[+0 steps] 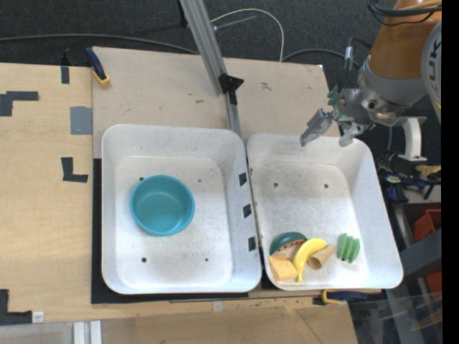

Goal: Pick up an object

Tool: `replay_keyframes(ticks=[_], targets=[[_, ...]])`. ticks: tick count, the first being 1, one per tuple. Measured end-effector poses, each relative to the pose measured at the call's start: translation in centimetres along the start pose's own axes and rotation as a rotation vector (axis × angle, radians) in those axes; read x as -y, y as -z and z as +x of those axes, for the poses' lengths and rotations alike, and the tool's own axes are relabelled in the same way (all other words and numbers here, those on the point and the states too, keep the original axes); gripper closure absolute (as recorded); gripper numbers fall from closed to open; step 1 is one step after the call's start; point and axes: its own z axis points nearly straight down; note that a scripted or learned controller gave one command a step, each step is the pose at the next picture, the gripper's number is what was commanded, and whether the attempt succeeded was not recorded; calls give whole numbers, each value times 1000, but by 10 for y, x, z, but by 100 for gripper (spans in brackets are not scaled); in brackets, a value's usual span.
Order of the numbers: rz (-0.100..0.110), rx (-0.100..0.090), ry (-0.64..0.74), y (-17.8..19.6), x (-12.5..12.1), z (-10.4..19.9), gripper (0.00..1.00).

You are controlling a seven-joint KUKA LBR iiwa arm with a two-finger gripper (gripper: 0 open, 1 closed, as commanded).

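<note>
My gripper [330, 132] hangs open above the far edge of the right bin [373, 192], with nothing between its two spread fingers. At the near end of that bin lies a cluster of small objects: a yellow banana [309, 253], a dark green round piece [287, 242], a tan wedge [283, 268] and a green ridged piece [348, 247]. The gripper is well away from them, toward the back. A teal bowl [163, 204] sits in the left bin [122, 163].
A slanted grey metal pole [208, 41] rises from the divide between the bins at the back. Cables run over the dark floor behind the bench. A blue-and-yellow clamp [97, 67] grips the board's far left corner.
</note>
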Motion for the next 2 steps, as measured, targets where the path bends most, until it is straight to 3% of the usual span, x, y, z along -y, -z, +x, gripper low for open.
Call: replay_keyframes(ticks=[1,2], targets=[[0,0,0,0,0,0,0],[6,1,-1,-62,-6,2,0]])
